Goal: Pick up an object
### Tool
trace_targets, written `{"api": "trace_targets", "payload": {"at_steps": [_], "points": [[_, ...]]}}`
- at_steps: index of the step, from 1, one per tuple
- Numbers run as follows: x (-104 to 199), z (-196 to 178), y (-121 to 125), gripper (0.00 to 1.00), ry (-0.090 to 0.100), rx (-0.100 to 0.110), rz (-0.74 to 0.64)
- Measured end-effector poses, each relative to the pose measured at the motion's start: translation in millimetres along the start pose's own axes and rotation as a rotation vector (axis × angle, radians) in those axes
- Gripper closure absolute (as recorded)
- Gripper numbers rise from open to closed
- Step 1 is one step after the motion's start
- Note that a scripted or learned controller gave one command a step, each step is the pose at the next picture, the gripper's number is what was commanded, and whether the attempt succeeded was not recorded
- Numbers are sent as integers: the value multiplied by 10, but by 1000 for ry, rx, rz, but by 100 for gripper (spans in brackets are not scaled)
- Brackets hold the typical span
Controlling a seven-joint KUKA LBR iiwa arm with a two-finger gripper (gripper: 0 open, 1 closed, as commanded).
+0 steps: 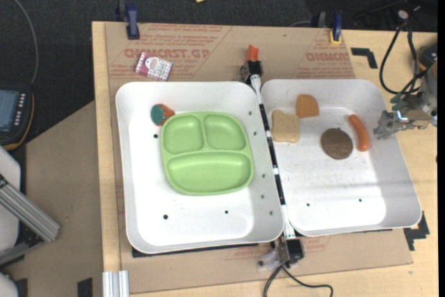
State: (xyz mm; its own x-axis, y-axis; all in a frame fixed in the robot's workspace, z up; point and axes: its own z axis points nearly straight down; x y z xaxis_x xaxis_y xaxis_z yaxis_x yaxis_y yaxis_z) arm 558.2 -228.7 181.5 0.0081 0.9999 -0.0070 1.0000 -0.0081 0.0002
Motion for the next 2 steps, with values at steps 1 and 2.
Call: {"api": "trace_targets", "payload": {"at_steps": [1, 2], "points": [[291, 126, -13, 100, 8, 3, -10], [850, -372, -95, 100, 7, -5, -13]]}}
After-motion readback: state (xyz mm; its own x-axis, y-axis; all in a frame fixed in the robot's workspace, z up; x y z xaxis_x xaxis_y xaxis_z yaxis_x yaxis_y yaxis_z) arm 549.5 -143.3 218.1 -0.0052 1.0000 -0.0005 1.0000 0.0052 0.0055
